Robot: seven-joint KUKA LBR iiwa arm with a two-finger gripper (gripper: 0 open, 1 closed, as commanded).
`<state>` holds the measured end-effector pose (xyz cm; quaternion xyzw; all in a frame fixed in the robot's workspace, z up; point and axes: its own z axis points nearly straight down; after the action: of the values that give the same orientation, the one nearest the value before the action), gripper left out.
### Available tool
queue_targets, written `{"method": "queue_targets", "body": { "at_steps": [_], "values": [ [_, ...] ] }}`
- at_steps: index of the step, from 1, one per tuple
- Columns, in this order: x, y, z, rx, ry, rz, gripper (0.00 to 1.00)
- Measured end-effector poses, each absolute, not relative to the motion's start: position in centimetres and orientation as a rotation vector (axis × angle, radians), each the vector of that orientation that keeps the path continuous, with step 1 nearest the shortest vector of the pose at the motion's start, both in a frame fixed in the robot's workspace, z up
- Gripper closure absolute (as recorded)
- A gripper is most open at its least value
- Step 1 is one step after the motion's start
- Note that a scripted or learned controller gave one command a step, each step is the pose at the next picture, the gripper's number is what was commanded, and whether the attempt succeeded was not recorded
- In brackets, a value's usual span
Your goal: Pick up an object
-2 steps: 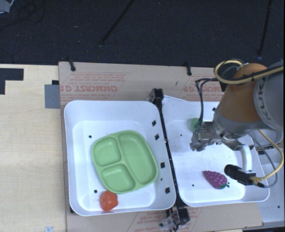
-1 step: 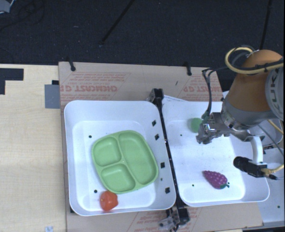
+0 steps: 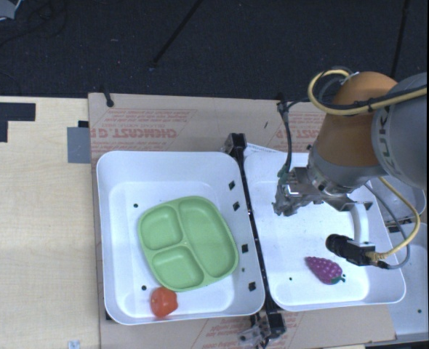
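the purple berry-like toy [image 3: 323, 269] lies near the front of the right bin [image 3: 389, 293], well apart from the jaws [image 3: 287, 203], which hang over the bin's back left part near the divider; whether they are apart or together i cannot tell, and nothing shows between them. a descent from here would likely meet bare bin floor, and the small rounded toy could roll away if nudged. the green plate [image 3: 188, 243] and orange piece [image 3: 163, 302] sit in the left bin [image 3: 113, 195], the plate probably too flat to pinch.
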<state>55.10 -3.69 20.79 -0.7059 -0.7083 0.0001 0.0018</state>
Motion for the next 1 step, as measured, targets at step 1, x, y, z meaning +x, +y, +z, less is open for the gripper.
{"method": "queue_targets", "body": {
  "at_steps": [1],
  "values": [
    [54.57, 1.43, 20.11, -2.214, -2.222, 0.003, 1.0]
  ]
}}
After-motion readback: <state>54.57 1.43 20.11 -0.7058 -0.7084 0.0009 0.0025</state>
